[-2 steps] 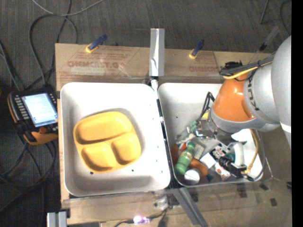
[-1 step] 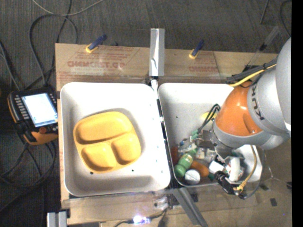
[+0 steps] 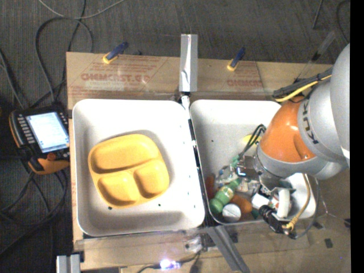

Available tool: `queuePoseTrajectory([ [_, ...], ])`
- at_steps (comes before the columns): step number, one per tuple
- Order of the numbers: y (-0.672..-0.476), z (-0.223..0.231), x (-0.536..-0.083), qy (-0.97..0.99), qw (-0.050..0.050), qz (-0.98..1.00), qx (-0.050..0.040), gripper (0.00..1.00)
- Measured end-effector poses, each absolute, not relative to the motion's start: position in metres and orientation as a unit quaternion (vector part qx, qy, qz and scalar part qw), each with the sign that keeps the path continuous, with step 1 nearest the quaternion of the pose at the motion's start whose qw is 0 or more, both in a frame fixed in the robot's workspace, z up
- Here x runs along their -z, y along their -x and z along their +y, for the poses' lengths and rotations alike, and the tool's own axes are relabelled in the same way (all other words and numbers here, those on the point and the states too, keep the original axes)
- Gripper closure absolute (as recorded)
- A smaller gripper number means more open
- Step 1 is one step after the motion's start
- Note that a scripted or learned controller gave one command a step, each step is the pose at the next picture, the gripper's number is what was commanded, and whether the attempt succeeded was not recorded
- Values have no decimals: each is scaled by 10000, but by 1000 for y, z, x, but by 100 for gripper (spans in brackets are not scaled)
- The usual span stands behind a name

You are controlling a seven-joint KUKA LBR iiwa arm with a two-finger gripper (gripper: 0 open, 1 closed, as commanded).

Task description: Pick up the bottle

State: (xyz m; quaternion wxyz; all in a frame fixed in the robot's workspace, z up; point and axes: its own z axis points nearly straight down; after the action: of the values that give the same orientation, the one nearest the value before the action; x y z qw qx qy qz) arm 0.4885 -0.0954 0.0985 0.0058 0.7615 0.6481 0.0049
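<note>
My arm (image 3: 296, 135) comes in from the right and hangs low over the right bin (image 3: 227, 121), its orange band above the front right part of that bin. My hand (image 3: 245, 172) sits under the wrist, down among a heap of small things, and the wrist and cables cover most of it. I cannot tell how it stands, nor whether anything is in it.

The bottle (image 3: 223, 196), green, lies on its side in the near left corner of the right bin, just left of my hand. Whether it touches the hand I cannot tell. Beside it, toward the near wall, lies a round white thing (image 3: 231, 211), and an orange-brown thing (image 3: 243, 203) lies just right of that. A yellow thing (image 3: 252, 140) peeks out behind my wrist, further back in the bin.

The left bin (image 3: 85, 118) holds a yellow tray (image 3: 129, 168) with three compartments, lying flat near its middle and turned at a slant.

Both bins rest on the desk (image 3: 125, 78), which is covered in brown cardboard held by two clamps (image 3: 115, 52) at its far edge. A tablet (image 3: 42, 131) lies to the left of the desk.
</note>
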Motion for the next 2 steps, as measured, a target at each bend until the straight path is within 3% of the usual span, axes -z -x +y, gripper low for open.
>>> queuePoseTrajectory([
  [1,-542,-58,-183,-7681,-1,6404,26,100],
  [2,-541,-59,-183,-7682,1,6402,29,0],
])
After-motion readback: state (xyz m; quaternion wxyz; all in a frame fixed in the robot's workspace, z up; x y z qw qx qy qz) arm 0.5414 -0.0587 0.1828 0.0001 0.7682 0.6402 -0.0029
